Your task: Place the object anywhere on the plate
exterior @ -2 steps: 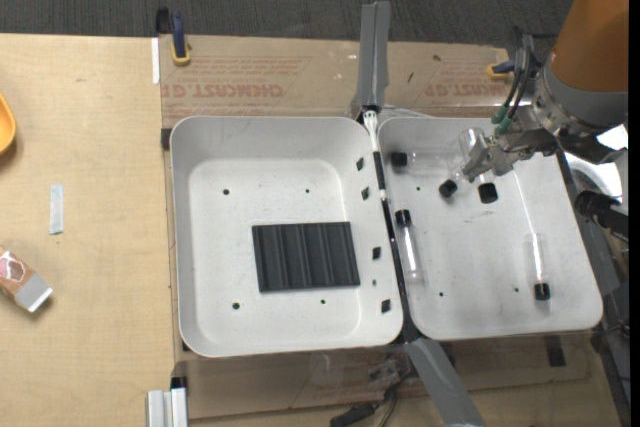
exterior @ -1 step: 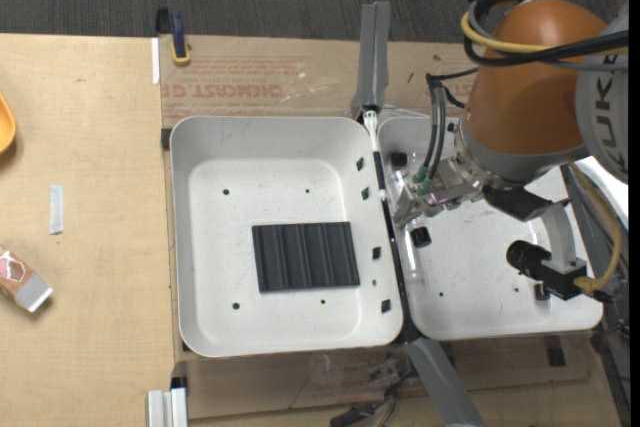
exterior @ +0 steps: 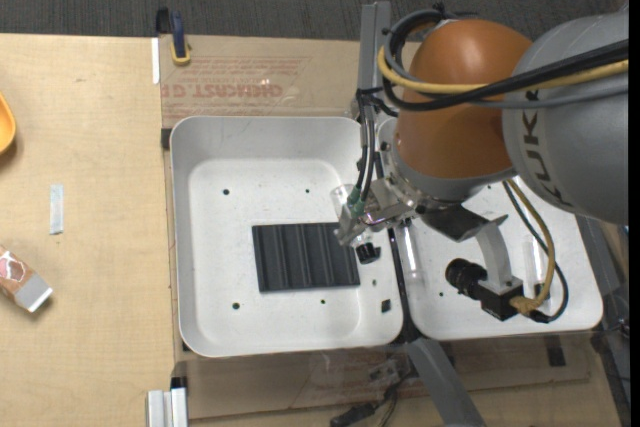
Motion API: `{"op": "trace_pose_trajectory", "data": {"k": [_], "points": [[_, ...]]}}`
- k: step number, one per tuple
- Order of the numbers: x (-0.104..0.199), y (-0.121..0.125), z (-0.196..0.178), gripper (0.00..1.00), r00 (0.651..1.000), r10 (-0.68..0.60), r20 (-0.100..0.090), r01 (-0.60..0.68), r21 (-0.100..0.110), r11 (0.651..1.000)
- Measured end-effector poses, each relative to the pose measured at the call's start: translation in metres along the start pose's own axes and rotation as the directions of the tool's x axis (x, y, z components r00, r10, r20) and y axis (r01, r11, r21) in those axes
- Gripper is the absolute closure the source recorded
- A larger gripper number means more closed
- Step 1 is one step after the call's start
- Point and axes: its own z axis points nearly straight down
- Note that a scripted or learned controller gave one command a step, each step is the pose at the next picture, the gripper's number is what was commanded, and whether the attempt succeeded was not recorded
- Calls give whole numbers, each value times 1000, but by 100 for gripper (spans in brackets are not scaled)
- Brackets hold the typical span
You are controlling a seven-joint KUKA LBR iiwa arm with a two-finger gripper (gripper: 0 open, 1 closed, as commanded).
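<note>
A black ridged plate (exterior: 303,256) lies flat in the middle of the left white bin (exterior: 200,215). My gripper (exterior: 351,223) hangs over the plate's upper right corner, close to the wall between the two bins. A small greenish, partly see-through thing (exterior: 356,203) shows right at the gripper's tip; it is too small and too covered for me to tell whether it is gripped. The orange and grey arm (exterior: 470,105) covers much of the right bin (exterior: 575,300).
On the wooden bench left of the bins lie a small grey strip (exterior: 56,210), a red and white packet (exterior: 20,281) and an orange thing (exterior: 5,127) at the edge. A blue clamp (exterior: 176,33) stands behind the left bin.
</note>
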Motion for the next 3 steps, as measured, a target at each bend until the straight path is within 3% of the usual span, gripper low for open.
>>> {"op": "trace_pose_trajectory", "data": {"k": [1, 3], "points": [[59, 22, -20, 100, 999, 35, 1, -35, -1, 999], [25, 9, -12, 100, 997, -82, 1, 82, 0, 997]]}}
